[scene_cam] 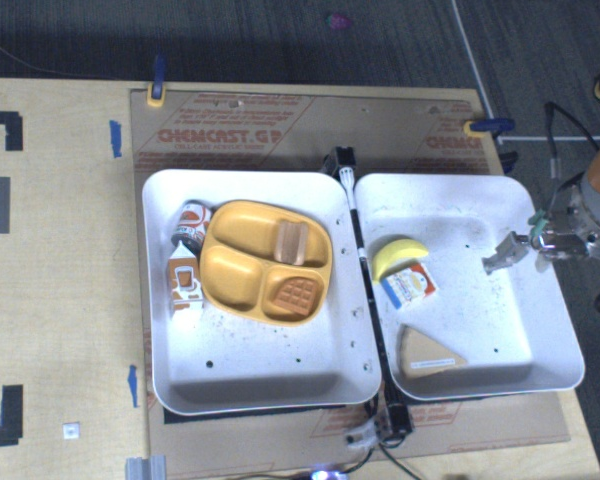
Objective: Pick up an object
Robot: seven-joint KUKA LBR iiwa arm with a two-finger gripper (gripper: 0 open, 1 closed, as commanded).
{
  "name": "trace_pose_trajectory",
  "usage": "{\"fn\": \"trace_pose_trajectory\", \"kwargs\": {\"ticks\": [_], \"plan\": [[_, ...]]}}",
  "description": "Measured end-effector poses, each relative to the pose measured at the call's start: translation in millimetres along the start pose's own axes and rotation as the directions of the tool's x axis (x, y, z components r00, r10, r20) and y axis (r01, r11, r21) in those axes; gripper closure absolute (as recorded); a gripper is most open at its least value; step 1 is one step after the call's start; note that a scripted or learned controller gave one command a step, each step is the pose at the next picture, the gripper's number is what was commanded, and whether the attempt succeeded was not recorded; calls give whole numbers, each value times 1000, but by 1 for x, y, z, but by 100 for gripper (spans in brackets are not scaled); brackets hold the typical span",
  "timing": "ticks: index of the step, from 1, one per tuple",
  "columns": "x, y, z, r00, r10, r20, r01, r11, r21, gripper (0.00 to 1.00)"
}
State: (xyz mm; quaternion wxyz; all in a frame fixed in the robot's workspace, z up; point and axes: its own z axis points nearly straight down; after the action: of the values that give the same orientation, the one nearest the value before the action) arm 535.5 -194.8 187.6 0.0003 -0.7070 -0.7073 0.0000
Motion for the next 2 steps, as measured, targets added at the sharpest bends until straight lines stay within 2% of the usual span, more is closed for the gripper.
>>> {"fn": "trace_pose_trajectory", "kwargs": {"ticks": [1, 2], "plan": [[-19, -48, 92, 1000, -8, -14, 8, 1000, -1, 0], [16, -53, 98, 1000, 3, 11, -3, 1000, -14, 0]]}}
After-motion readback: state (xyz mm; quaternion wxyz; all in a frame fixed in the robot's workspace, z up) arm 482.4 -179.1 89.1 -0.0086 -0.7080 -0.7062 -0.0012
